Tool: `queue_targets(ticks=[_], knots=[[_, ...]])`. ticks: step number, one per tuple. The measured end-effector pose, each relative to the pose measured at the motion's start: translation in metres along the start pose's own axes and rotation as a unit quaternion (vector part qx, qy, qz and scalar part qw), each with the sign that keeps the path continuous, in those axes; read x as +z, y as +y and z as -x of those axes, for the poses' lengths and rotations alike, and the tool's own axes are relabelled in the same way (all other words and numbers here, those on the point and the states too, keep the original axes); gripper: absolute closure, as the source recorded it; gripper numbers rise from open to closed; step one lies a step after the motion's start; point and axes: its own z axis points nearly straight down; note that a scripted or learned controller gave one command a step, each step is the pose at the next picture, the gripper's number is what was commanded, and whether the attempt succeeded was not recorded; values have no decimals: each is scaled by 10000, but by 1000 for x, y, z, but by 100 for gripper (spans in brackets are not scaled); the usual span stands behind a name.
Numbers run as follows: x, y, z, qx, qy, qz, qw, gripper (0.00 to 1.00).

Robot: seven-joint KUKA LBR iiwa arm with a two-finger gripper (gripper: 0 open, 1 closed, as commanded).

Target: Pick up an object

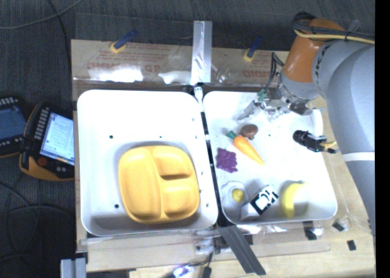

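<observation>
My gripper (261, 107) hangs over the far part of the right bin (323, 176), just above and to the right of a small brown round object (248, 130). An orange carrot (248, 148) lies right below that brown object, pointing toward the lower right. A purple bunch of grapes (226, 160) sits near the bin's left wall. Along the near side are a clear cup with a yellow item inside (236, 195), a black-and-white cube (263, 200) and a yellow banana (292, 197). I see nothing held in the gripper.
The left bin (97, 118) holds a yellow divided plate (159, 181) in its near half. The arm's grey body and orange band (303, 60) reach in over the right bin's far right corner. A divider wall (206, 149) runs between the bins.
</observation>
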Motion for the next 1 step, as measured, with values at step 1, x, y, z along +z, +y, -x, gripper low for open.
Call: queue_targets(ticks=[1], knots=[[-2, -41, -61, -1068, 20, 41, 9943, 0]])
